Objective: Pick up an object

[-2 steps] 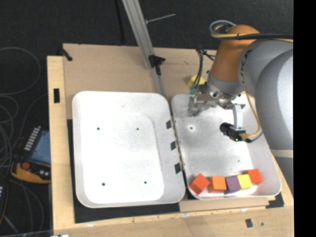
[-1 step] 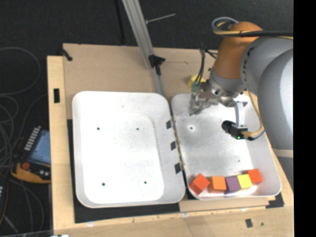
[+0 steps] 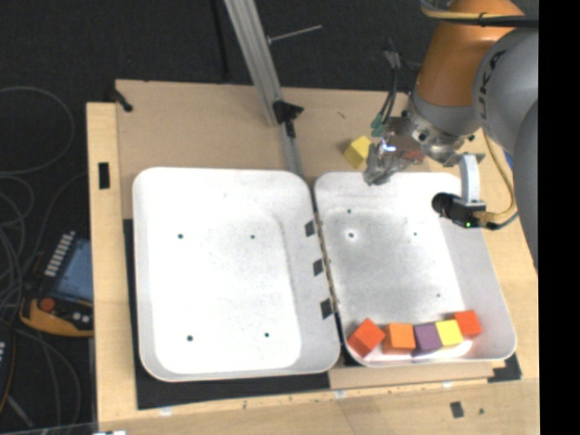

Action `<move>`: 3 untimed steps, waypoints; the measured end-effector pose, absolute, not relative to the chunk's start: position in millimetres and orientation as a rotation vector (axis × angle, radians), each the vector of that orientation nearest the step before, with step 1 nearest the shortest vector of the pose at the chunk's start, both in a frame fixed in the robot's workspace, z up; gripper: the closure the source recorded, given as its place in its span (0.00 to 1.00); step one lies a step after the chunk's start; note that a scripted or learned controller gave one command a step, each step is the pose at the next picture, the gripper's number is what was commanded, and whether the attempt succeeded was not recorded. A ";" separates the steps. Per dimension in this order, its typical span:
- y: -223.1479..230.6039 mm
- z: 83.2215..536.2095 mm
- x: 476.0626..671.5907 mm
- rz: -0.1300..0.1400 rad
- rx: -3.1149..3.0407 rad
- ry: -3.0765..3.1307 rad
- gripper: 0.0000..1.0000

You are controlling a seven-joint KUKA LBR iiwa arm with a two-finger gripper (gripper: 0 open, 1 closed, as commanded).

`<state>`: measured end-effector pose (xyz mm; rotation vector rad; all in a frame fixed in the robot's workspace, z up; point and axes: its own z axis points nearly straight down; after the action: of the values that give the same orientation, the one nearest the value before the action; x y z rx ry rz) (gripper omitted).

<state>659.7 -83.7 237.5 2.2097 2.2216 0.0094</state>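
White bins, two; yellow block aloft at the far rim.

Left bin (image 3: 217,275): nothing in it. Right bin (image 3: 408,252): five blocks in a row along the near wall, orange (image 3: 367,336), orange (image 3: 401,336), purple (image 3: 426,337), yellow (image 3: 449,333), orange-red (image 3: 468,323). Gripper (image 3: 379,166): hangs over the right bin's far edge, a yellow block (image 3: 359,150) touching its fingers; whether they pinch it, I cannot tell. Risk: a shallow, off-centre hold would likely let the block drop outside the bin onto the bench (image 3: 181,134).
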 end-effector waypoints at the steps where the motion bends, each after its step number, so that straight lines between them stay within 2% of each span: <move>1: -197.3 248.6 596.8 -0.005 2.227 2.210 1.00; 2: -122.6 257.8 563.6 0.004 2.213 2.229 1.00; 3: -169.0 315.3 496.3 0.003 2.222 2.210 1.00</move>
<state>496.3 -169.0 315.3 2.2215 2.2101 0.0031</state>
